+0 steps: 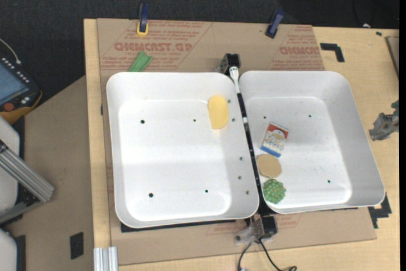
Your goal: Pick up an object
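A yellow oblong piece (218, 112) lies in the left bin (127, 136), near its upper right corner. In the right bin (342, 136), close to its left wall, sit a small red, white and blue packet (275, 139), a tan round disc (269, 167) and a green bumpy ball (274, 190), in a row from back to front. My gripper (383, 126) shows as a small grey shape at the far right, just outside the right bin's right rim and well away from every object. Nothing is seen in it.
The bins stand on a cardboard sheet (190, 41) held by a yellow-and-blue clamp (143, 21) and a blue clamp (275, 22) at the back. A green strip (140, 61) lies behind the left bin. A black divider (241, 117) runs between the bins.
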`<state>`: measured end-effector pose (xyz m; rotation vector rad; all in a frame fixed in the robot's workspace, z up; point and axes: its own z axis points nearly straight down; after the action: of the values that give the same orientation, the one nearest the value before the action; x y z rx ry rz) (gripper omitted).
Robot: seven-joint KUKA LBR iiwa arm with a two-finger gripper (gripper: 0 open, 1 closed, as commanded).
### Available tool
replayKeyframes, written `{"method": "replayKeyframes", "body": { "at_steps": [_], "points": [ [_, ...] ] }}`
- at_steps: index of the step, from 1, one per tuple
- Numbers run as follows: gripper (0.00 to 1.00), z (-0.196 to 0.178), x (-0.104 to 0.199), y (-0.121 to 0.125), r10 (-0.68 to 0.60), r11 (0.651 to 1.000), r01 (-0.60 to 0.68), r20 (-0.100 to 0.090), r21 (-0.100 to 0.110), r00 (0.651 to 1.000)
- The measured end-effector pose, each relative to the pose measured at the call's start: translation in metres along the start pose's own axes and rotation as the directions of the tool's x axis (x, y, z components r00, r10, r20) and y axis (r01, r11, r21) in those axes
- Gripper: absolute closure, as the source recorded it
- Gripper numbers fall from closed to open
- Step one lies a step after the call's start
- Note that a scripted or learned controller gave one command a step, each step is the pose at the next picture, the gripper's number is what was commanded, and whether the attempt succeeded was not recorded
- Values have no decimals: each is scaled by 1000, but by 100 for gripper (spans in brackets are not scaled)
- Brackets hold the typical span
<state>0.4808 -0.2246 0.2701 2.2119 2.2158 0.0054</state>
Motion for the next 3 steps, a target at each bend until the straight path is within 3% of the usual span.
{"method": "replayKeyframes", "body": {
  "at_steps": [1, 2, 3],
  "points": [
    [100, -48, 0, 0, 1, 1000, -1, -1, 2, 1000],
    [100, -13, 64, 33, -4, 1000, 4, -8, 13, 1000],
    [100, -160, 54, 0, 1, 1000, -1, 1, -7, 1000]
  ]
}}
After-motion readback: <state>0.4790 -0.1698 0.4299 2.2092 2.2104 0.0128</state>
